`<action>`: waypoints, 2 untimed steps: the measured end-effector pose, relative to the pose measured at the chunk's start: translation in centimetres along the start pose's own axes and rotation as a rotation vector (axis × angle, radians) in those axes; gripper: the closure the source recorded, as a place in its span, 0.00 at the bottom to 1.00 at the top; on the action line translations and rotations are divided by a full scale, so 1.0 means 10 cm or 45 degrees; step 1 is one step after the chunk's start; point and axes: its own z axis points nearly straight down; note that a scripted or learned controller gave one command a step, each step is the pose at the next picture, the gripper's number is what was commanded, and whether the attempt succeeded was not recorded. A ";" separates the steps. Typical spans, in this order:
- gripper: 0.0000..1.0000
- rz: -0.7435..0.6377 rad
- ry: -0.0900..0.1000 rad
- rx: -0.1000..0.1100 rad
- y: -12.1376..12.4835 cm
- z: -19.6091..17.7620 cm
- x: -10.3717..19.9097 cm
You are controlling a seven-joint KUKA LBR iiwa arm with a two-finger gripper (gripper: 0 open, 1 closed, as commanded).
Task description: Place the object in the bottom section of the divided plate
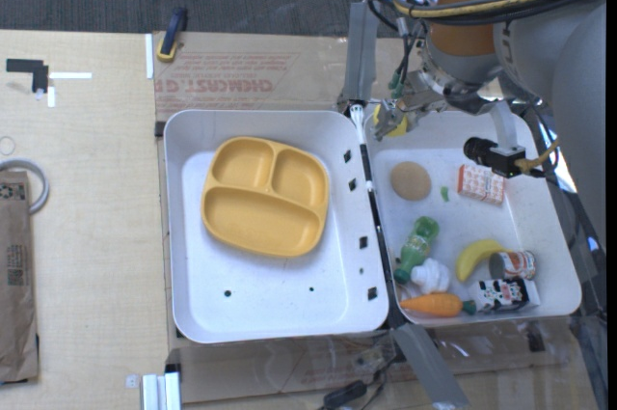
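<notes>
Divided plate [265,196] sits in left bin; claw [392,122] hovers over right bin's top-left corner.

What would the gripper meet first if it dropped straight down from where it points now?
Probably the bare floor of the right white bin near its top-left corner. The gripper hangs there, above the round tan cookie, though depth is unclear.
</notes>
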 end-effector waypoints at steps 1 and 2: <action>1.00 -0.037 -0.002 -0.001 0.12 -0.94 0.40; 1.00 -0.177 -0.001 0.002 0.28 -0.38 0.96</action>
